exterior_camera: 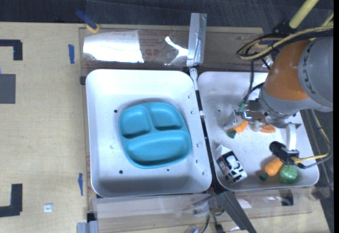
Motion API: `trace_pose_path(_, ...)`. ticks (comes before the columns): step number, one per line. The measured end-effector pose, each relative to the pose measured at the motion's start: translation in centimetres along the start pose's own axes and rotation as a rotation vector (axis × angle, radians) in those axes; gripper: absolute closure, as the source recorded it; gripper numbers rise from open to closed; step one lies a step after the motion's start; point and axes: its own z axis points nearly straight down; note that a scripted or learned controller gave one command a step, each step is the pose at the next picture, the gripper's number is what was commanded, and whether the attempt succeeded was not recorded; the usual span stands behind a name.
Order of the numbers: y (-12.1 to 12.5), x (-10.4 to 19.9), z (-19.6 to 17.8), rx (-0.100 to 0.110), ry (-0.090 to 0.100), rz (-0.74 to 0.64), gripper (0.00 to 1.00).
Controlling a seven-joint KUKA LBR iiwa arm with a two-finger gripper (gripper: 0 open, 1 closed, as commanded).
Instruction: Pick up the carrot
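The carrot (239, 127) lies in the right bin (212, 89), near its middle, orange body with a green tip pointing toward the bin's left wall. The gripper (253, 116) sits directly beside and partly over the carrot's right end, a position consistent with a grasp attempt on that end; the arm's bulk covers the jaws, so whether they are parted or have hold of the carrot cannot be determined. A second orange vegetable (273, 167) and a green object (288, 175) rest together at the bin's near right corner, well apart from the carrot, with a black-and-white item (231, 167) at the near left corner. The left bin (100, 94) holds a blue divided plate (153, 134). Both bins stand on a pale wooden bench (37, 131) over dark flooring.
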Motion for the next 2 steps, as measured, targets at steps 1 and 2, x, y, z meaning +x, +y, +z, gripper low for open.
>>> trace_pose_path(1, 0.1, -0.2, -1.2, -0.004, -0.001, 0.004, 1.00)
trace_pose_path(2, 6.1, 7.3, -9.3, -0.008, 0.000, -0.181, 1.00)
